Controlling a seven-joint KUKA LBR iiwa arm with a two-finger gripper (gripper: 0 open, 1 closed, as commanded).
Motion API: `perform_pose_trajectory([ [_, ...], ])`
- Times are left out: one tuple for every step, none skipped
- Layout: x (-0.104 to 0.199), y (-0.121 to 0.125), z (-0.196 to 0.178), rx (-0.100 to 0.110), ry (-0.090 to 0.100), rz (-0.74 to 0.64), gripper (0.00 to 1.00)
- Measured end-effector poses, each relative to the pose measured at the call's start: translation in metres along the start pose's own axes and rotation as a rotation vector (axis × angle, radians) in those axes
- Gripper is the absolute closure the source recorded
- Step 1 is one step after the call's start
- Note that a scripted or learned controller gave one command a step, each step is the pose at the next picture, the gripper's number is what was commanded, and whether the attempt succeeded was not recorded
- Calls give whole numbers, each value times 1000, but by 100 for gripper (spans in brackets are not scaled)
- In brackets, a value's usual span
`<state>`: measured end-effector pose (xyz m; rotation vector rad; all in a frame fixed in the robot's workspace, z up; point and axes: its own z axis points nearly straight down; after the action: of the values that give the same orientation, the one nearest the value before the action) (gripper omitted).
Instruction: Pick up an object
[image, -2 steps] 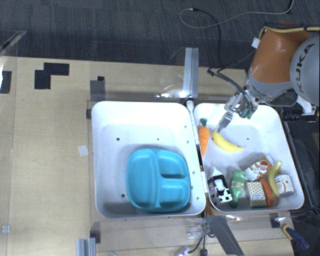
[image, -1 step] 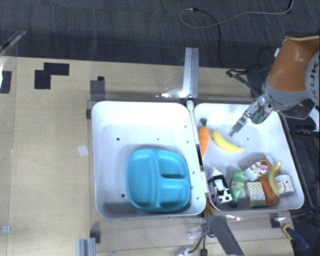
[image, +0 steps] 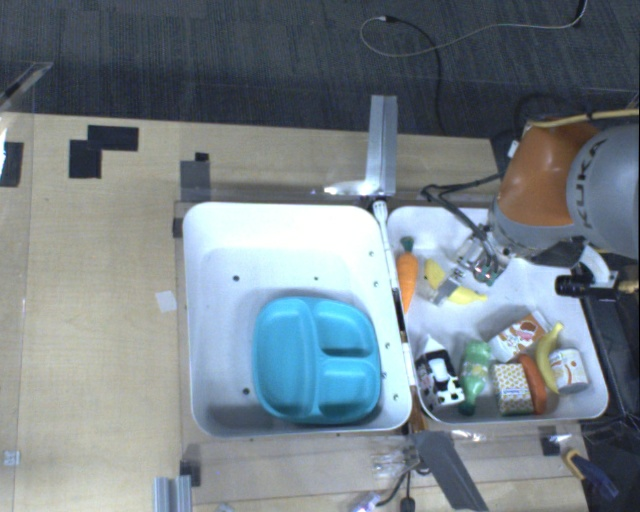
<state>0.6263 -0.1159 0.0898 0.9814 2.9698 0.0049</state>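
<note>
Two white bins (image: 200, 300), one blue tray (image: 318, 358)

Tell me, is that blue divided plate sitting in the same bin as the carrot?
No: the blue divided plate lies in the left white bin, the orange carrot in the right one.

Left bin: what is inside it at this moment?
The left bin holds one blue divided tray, lying toward its front. Whatever is beneath the tray is covered and cannot be seen.
</note>
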Motion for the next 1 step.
perform_pose_trajectory([
  [-2, 3, -13, -5, -4, -1, 100],
])
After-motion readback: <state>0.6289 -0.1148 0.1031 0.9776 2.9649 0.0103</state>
